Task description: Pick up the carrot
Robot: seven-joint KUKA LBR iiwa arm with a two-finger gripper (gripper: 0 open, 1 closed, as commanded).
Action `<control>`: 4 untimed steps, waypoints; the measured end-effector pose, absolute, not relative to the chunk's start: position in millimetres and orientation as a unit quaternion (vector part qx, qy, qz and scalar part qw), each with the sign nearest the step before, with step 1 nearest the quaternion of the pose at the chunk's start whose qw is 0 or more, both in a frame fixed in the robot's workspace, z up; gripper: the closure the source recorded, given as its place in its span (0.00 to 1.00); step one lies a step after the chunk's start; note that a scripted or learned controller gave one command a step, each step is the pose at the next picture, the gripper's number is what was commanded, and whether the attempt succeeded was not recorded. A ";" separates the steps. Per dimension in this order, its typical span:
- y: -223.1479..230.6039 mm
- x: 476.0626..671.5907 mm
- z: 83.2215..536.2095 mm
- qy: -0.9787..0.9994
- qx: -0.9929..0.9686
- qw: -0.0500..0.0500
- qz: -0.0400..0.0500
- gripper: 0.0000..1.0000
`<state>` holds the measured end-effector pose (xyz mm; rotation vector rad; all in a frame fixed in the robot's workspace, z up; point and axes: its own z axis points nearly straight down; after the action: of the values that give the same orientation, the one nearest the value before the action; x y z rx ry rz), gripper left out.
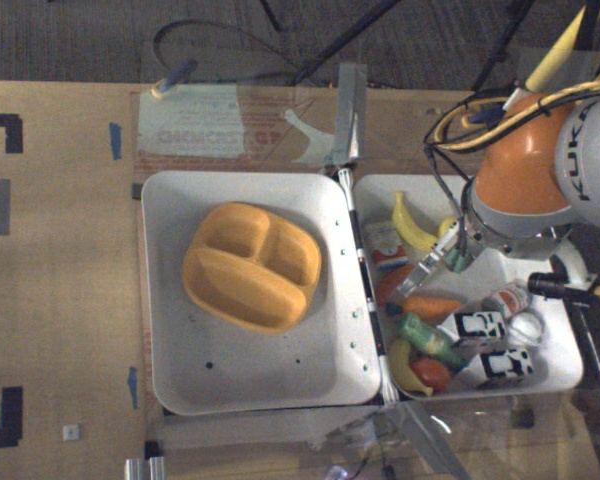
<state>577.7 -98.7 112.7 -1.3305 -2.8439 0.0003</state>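
The carrot (435, 306), a short orange piece, lies on its side in the middle of the right white bin (570, 363), among other toy foods. My gripper (412, 282) reaches down and to the left from the orange-banded wrist (520, 183). Its tip hangs just above and to the left of the carrot, over a red-orange food piece (390, 284). Nothing shows as lifted from the bin.
A yellow banana (412, 223) lies at the back of the right bin. Green (430, 334), yellow (405, 363) and red (433, 373) foods crowd the front, beside two black-and-white cartons (478, 326) (506, 365). The left bin (170, 368) holds an orange divided plate (252, 265).
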 end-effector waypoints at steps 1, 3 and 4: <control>-136.3 559.7 86.5 -0.949 -0.314 -0.003 -0.001 0.00; -173.0 481.6 86.6 -0.941 -0.338 -0.003 -0.001 0.00; -173.2 484.6 97.2 -0.941 -0.339 -0.007 -0.002 1.00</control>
<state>484.6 -173.2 97.2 -1.0702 -2.9675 -0.0070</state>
